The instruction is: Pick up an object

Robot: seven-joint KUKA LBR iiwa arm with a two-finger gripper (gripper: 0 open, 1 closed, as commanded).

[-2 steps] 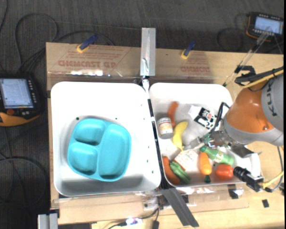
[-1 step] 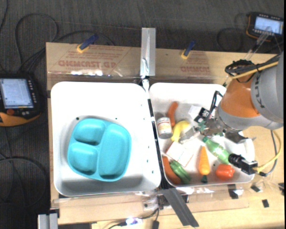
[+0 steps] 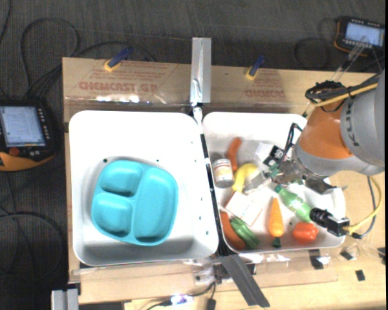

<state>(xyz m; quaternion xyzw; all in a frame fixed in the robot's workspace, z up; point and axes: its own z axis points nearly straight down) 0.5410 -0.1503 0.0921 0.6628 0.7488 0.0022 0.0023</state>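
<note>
Where fingers (image 3: 276,171) reach | banana (image 3: 244,175), green bottle (image 3: 293,201), carrot (image 3: 276,216) crowd

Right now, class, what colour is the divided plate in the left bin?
Turquoise blue; the divided plate shows best in the camera view.

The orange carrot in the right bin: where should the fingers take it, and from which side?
The carrot lies nearly upright in the view, thick end up, tip toward the near wall. Probably best is a straight-down approach, closing across its thick upper half, left to right. The green bottle crowds its upper right, and white packets lie to its left, so room there is tight.
</note>
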